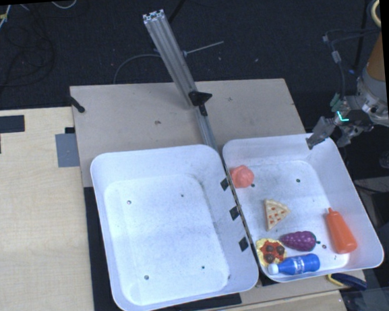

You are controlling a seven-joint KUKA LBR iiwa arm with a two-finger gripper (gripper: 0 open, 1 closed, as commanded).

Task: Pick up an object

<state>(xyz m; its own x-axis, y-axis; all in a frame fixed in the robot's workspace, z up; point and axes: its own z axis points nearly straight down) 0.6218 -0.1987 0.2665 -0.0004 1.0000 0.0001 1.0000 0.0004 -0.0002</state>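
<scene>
Six toys are lying in the right bin (345, 172); the pincer (328, 131), grip state unreadable, is hovering at its rim—aiming for the isolated orange bottle (340, 230) seems wisest.

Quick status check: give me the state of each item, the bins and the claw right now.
claw: above the right bin's far right corner, nothing seen in it
pink ball: resting by the divider
pizza slice: lying flat
purple grapes: lying
orange bottle: on its side
blue bottle: on its side
round pizza toy: lying flat
right bin: holds all the toys
</scene>
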